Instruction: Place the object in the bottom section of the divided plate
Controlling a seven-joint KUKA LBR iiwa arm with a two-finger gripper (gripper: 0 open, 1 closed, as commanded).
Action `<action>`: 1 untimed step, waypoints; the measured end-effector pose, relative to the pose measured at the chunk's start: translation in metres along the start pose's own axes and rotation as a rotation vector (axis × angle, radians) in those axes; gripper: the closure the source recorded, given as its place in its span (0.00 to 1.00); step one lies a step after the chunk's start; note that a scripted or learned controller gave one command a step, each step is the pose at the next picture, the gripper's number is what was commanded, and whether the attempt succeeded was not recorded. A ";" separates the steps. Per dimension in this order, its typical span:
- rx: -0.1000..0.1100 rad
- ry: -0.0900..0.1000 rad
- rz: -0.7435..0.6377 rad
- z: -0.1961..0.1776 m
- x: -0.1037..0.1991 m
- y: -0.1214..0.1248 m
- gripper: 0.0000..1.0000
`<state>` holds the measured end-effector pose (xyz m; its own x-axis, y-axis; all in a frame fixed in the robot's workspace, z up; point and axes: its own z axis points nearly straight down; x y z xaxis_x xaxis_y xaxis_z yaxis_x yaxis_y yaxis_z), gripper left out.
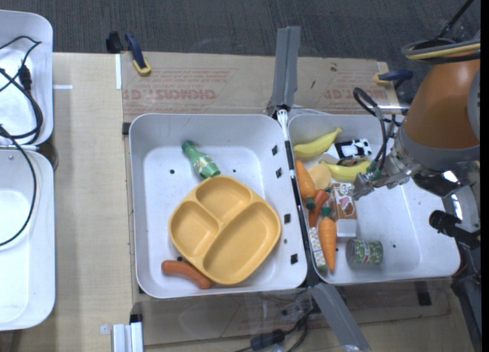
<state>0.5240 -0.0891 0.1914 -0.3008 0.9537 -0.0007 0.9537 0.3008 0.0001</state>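
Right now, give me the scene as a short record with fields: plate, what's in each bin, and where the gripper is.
plate: yellow divided plate in left bin, all sections bare
left bin also holds: green bottle above plate, sausage at plate's lower left
right bin: bananas, carrots, small can, other small items
gripper: over right bin, near the bananas
task state: nothing on plate yet
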 end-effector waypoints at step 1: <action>0.002 0.001 -0.061 -0.033 0.062 -0.029 1.00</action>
<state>0.4778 -0.0388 0.2240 -0.3580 0.9337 0.0003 0.9337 0.3580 -0.0024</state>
